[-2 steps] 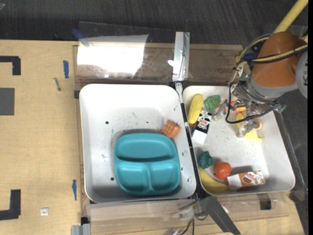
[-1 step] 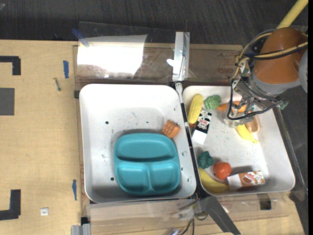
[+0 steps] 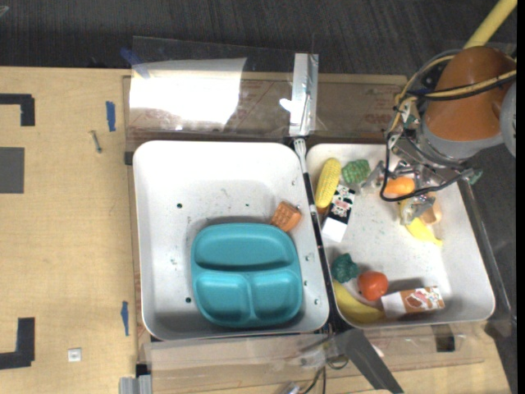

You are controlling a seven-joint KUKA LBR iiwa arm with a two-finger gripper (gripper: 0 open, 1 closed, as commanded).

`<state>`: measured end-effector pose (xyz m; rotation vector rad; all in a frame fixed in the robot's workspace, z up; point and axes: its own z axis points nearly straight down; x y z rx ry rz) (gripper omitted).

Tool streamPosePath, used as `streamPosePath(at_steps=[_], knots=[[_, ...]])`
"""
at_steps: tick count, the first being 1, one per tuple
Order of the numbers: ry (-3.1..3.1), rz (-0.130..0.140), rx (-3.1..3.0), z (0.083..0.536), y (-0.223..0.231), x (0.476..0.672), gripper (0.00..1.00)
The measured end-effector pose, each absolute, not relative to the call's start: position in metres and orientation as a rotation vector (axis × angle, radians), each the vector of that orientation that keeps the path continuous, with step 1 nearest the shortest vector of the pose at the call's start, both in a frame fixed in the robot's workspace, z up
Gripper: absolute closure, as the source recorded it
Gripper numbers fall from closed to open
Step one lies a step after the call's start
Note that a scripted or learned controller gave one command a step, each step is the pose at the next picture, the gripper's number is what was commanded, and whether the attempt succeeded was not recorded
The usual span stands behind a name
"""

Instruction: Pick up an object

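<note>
Picking one piece cleanly out of this clutter calls for a straight, centred descent, says the first observer. The gripper [image 3: 414,189] should come down over a single item, close on its widest part, and lift vertically so nothing beside it is dragged along.

Which item would that be? asks the second.

First: The likeliest is the small orange fruit [image 3: 399,187]. It lies in the upper part of the right bin [image 3: 484,277], just at the gripper's left side, touching it or very nearly so. A yellow piece [image 3: 422,228] lies just below the gripper, toward the near edge of the bin.

Second: Does the gripper have hold of the fruit?

First: That cannot be told. The wrist and its cables cover the tool from above, so how far open it is, and whether anything is in it, is hidden.

Second: What could spoil the attempt?

First: The fruit is round and probably smooth, so an off-centre squeeze may squirt it sideways toward the green leafy toy [image 3: 356,171] or the corn cob [image 3: 327,181]. The yellow piece is also close enough to be caught by mistake. Shifting slightly left to centre over the fruit looks like the sound correction.

Second: And the left bin [image 3: 148,220]?

First: It holds a teal divided plate [image 3: 246,273], well apart from the gripper.
</note>
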<state>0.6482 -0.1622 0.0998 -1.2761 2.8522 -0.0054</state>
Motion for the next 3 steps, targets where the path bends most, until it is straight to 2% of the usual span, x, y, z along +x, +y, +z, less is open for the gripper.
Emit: streamPosePath(at_steps=[1,2,3], knots=[[2.879,0.012,-1.221,0.088,-0.204,0.637,0.0],[2.75,0.041,-1.489,0.087,-0.203,0.672,0.0],[2.677,0.039,-1.61,0.088,-0.202,0.673,0.0]])
